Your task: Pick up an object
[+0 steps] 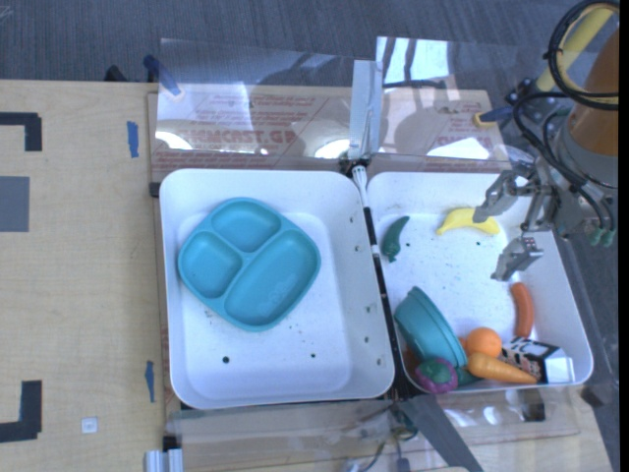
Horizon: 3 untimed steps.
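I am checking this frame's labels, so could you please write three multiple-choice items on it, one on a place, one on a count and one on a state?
1. Where does the blue divided plate lie?
A. in the left bin
B. in the right bin
C. on the wooden bench

2. How many compartments has that plate?
A. two
B. three
C. five

3. How are the fingers of the hand?
A. shut on the banana
B. shut on the carrot
C. open, holding nothing

Answers: 1 A, it sits on the floor of the left bin. 2 B, three hollows show. 3 C, the fingers stand apart above the right bin, beside the banana and far from the carrot.
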Tool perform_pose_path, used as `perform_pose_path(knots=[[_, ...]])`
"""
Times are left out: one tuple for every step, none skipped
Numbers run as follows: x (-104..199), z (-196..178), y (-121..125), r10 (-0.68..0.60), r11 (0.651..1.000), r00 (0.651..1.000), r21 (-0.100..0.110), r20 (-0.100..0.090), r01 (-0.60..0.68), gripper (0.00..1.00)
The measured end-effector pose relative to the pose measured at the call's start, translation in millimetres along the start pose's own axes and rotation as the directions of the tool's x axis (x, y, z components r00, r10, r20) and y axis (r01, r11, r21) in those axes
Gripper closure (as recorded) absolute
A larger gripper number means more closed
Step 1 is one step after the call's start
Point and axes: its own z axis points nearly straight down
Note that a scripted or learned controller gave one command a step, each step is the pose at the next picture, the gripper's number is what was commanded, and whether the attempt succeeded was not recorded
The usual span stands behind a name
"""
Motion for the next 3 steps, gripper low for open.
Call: perform_pose_path(knots=[[36,118,8,-0.200,0.980,0.980,-0.004,-0.008,0.200,0.00],[50,192,-6,-0.267,0.964,0.964,0.004,0.011,0.267,0.00],[-42,194,-72,-0.146,0.989,0.989,0.002,0.007,0.146,0.00]])
